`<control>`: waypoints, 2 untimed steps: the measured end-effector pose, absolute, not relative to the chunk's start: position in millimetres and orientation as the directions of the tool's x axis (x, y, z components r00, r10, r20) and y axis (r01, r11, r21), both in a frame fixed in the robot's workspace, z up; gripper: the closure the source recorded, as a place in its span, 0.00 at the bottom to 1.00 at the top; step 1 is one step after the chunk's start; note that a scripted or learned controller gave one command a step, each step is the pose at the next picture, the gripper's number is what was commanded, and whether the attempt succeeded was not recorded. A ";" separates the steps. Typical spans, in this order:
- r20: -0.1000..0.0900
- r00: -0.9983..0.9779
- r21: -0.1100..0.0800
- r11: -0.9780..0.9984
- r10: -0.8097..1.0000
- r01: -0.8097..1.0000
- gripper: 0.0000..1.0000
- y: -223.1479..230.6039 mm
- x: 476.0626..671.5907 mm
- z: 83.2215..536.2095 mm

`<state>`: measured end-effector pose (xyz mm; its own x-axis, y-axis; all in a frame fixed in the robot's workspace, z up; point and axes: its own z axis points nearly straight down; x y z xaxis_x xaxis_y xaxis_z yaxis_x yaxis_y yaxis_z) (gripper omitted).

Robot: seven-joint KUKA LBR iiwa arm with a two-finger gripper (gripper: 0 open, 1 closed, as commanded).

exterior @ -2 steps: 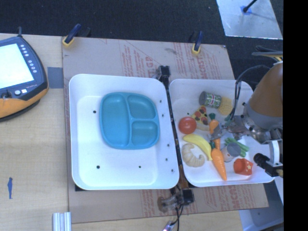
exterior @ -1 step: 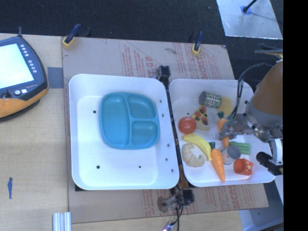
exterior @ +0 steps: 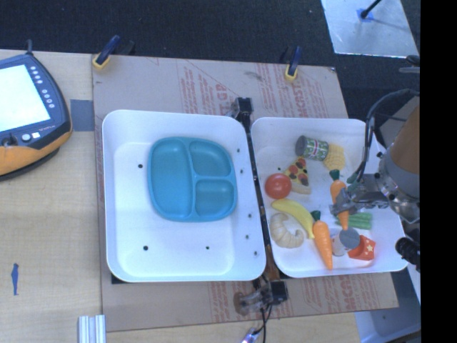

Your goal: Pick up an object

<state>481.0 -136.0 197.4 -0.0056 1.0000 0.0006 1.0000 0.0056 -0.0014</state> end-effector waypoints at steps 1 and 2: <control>0.001 -0.005 -0.002 0.005 1.000 1.000 1.00 -61.0 489.6 244.0; 0.002 -0.002 -0.004 0.002 1.000 1.000 1.00 -63.3 476.4 249.9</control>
